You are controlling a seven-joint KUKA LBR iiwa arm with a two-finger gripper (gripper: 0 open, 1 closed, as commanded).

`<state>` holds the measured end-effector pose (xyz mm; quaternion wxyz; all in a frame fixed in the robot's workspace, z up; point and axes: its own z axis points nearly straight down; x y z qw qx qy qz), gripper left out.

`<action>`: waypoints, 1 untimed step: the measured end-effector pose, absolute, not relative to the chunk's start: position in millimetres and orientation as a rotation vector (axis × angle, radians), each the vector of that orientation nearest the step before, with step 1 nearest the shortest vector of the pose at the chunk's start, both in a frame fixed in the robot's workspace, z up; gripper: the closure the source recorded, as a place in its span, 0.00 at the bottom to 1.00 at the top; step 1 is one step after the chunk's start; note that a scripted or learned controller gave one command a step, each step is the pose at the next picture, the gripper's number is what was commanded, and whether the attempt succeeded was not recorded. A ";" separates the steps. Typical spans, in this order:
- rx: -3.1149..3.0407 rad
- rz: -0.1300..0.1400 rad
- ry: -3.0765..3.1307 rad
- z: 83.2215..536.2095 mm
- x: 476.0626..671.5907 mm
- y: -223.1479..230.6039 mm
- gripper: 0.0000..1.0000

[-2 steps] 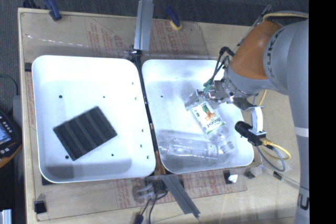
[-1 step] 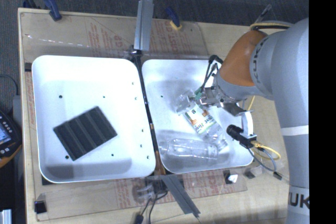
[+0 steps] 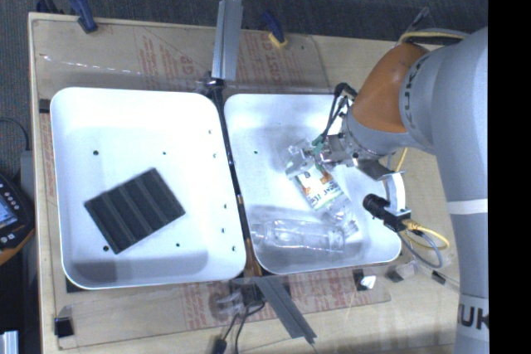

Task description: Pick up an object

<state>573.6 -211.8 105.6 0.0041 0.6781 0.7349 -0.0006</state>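
Clear plastic, twice over, in the right bin [image 3: 249, 120]: one small bottle with an orange-and-white label [image 3: 319, 191] lying at a slant near the bin's middle, and a second, label-free bottle [image 3: 300, 236] on its side along the near wall, just beside the first. Gripper [image 3: 325, 152] is down at the far end of the labelled bottle, about touching it; whether it is released or clenched, cannot tell, since the wrist hides that part. Grey arm [image 3: 448, 104] comes in from the right, orange band [image 3: 386, 91] above the wrist. Left bin [image 3: 66, 120] holds a dark ribbed flat panel [image 3: 134, 209], tilted, toward the near left. Both bins sit side by side on a pale wooden bench [image 3: 124, 46].
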 end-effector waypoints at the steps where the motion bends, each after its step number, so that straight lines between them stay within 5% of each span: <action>1: 1.946 -0.001 2.468 183.0 632.9 -179.0 1.00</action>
